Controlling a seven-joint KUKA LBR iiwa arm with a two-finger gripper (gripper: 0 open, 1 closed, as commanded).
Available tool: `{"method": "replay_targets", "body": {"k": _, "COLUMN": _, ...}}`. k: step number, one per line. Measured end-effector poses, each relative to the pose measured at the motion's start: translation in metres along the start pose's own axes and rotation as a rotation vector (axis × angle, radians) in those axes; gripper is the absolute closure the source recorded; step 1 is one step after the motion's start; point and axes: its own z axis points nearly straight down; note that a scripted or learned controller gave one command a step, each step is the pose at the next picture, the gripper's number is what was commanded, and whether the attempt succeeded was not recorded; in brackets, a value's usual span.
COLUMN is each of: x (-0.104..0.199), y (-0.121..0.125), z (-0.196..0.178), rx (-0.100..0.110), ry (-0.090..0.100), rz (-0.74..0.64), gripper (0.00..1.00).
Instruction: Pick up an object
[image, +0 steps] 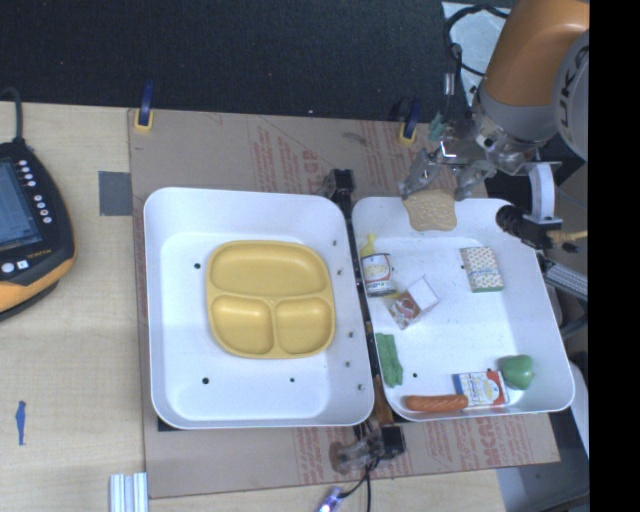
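Lift step: the gripper (437, 183), fingers clenched on a tan bread slice (431, 210), hangs over the right bin's (520, 330) far rim (grip looks shallow); next, raise steadily.

Light falls bright and even from above, with the white bins (250, 400) near overexposed and showing little surface detail. Shadows are soft and short beside the yellow tray (270, 298). The background beyond the table (60, 380) is dark. The picture is slightly soft and grainy throughout.
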Motion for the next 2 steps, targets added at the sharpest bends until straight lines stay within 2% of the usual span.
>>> {"method": "replay_targets", "body": {"k": 1, "x": -0.024, "y": -0.001, "z": 0.003, "rx": 0.003, "ry": 0.0, "rz": 0.003, "gripper": 1.0}}
{"method": "replay_targets", "body": {"k": 2, "x": -0.028, "y": -0.058, "z": 0.054, "rx": 0.008, "ry": -0.001, "rz": 0.0, "gripper": 1.0}}
